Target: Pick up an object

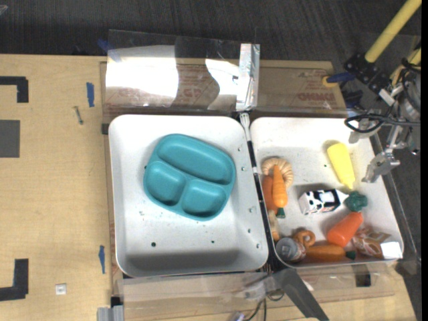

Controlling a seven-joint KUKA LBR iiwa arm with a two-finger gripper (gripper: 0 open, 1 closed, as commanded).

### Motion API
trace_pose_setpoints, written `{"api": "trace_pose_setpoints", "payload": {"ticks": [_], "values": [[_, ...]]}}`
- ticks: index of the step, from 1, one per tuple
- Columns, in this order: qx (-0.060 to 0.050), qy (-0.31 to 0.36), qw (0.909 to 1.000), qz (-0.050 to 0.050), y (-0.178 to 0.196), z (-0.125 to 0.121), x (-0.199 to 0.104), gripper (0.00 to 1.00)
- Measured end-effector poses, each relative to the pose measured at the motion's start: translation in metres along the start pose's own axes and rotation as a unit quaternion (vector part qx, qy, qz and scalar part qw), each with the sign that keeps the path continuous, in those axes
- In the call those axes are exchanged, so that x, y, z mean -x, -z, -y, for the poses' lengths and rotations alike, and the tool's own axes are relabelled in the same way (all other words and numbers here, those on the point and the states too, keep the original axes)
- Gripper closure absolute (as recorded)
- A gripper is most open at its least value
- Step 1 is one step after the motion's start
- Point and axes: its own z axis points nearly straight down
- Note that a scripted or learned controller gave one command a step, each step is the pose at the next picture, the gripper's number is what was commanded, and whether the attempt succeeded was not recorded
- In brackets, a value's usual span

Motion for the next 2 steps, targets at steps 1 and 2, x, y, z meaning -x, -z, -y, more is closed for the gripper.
{"api": "trace_pose_setpoints", "payload": {"ticks": [1, 2], "values": [[0.001, -0.008, 1.0000, -0.003, -0.081, -0.011, -0.053, 0.00], [0.000, -0.023, 0.9997, 0.002, -0.176, 0.041, -0.075, 0.00]]}}
